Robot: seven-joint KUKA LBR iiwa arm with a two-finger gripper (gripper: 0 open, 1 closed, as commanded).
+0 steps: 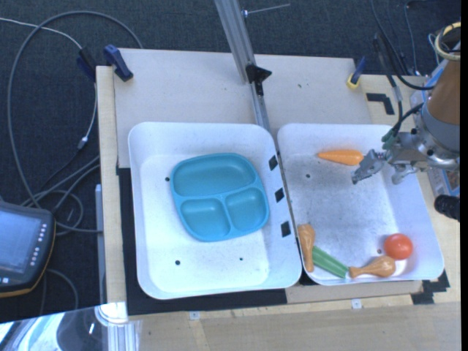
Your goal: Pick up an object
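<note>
The right bin (351, 218) holds an orange carrot (340, 156) near its far edge. A red tomato (398, 246), a tan drumstick (373, 268), a green vegetable (327, 262) and a small tan piece (305, 235) lie along its near edge. My gripper (382, 172) hangs over the bin's far right part, just right of the carrot's tip. Its fingers stand spread and open, with nothing between them.
A blue divided plate (219, 196) lies in the left bin (153, 218). A slanted metal pole (238, 28) rises behind the bins. Blue clamps (117, 62) and cables sit at the bench's far corners. A monitor (22, 247) stands at the left.
</note>
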